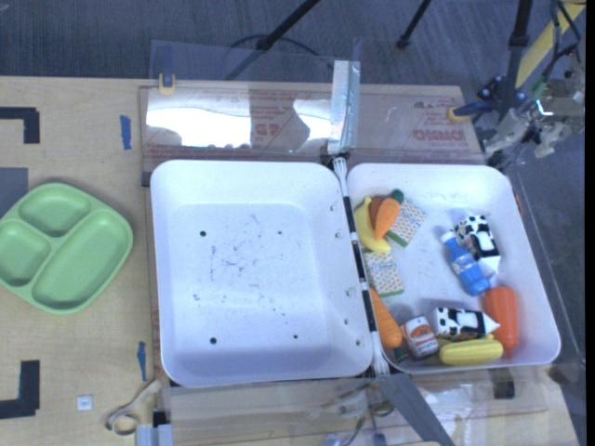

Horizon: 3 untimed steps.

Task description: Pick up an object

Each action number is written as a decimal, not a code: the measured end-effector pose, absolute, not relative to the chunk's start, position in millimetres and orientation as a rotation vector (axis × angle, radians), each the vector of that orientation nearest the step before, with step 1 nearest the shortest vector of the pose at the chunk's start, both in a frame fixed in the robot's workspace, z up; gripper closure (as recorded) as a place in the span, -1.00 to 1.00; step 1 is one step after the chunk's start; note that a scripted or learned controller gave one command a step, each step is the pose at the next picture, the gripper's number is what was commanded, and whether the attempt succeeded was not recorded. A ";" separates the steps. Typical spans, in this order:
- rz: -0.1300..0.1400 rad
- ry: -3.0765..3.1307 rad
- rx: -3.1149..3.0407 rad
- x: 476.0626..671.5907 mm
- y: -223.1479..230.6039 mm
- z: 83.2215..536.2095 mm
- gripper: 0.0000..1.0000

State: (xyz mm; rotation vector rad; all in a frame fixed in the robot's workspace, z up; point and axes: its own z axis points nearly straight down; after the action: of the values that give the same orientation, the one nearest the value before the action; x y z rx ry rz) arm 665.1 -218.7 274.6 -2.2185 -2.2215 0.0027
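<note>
The gripper hangs just past the right bin's far corner. The toys lie below-left of it. Wide or narrow, I cannot tell.

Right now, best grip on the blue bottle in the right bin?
Take the blue bottle across the middle of its body, coming straight down. It lies flat and slanted, with the black-and-white cow toy against one side, so set the fingers across its narrow width.

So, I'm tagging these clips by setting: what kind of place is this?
Probably a robotics lab bench: two white bins side by side, toy food like a plastic carrot in the right one, tripod legs on grey carpet behind.
</note>
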 end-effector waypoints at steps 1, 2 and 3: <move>0.000 -2.272 -2.171 668.2 -220.8 143.1 -1.00; -0.004 -2.263 -2.181 664.8 -219.1 137.2 -1.00; -0.018 -2.162 -2.264 631.1 -209.9 91.5 -1.00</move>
State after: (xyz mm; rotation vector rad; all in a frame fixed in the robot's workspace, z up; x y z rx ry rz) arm 631.1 -209.9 91.5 -2.2644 -2.1622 -0.0181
